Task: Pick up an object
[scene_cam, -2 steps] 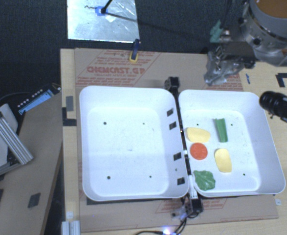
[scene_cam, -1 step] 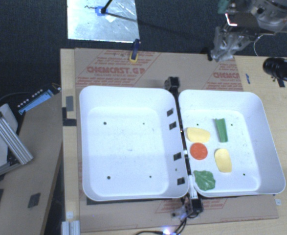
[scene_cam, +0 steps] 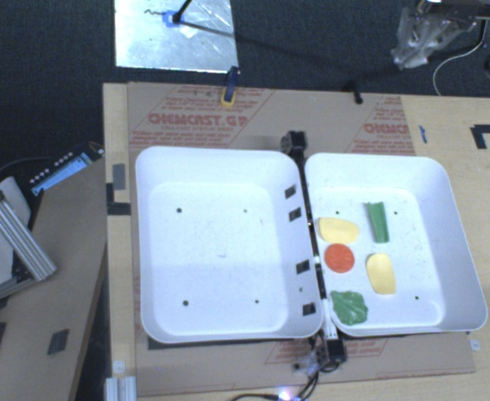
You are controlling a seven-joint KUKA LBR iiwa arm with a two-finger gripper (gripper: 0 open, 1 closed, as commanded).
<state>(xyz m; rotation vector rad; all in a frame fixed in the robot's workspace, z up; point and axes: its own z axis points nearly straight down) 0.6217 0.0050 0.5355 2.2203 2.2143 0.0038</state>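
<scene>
1. Left bin [scene_cam: 215,249], just sitting beside the right bin [scene_cam: 445,224].
2. Gripper [scene_cam: 418,36] is way up top right, well off the bins; can't tell how its fingers stand, too blurry.
3. Right bin has a green leafy piece [scene_cam: 350,307], green stick [scene_cam: 378,221], two yellow pieces [scene_cam: 338,229] [scene_cam: 381,273] and an orange disc [scene_cam: 339,258].

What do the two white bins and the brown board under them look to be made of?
The white bins: probably thin moulded plastic, smooth with a slight sheen, judging by rounded corners and soft rims. The brown board: likely cardboard, matte tan with red printed lettering. Neither material is certain from this view.
</scene>
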